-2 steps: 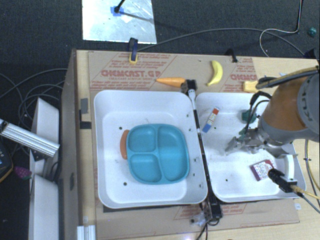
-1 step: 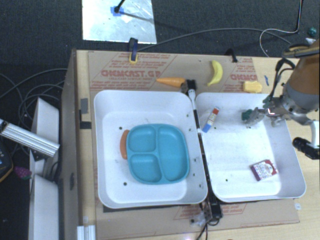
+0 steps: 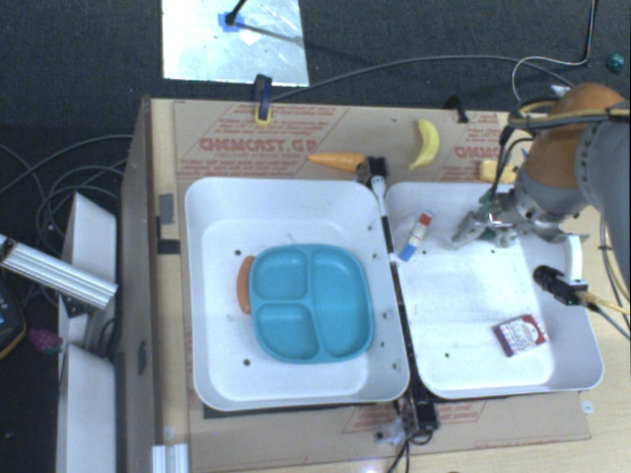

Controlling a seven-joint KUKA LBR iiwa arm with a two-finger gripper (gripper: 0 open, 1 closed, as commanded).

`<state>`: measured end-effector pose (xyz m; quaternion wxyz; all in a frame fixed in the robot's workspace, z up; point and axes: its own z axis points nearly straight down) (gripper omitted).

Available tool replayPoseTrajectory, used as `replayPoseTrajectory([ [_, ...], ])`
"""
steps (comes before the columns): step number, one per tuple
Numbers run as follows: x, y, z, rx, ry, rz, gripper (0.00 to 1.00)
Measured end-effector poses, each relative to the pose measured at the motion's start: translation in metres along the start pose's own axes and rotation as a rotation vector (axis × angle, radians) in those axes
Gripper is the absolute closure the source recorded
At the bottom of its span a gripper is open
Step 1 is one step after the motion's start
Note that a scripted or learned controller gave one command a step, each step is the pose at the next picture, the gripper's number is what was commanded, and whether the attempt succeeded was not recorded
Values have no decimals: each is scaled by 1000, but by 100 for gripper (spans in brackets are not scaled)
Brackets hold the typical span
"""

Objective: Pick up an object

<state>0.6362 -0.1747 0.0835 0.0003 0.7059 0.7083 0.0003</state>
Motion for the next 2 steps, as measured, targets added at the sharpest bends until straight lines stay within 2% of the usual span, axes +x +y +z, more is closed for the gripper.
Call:
replayPoseTrajectory([
  [1, -2, 33, -2, -3, -1, -2, 0],
  [2, -3, 34, -13, -6, -3, -4, 100],
])
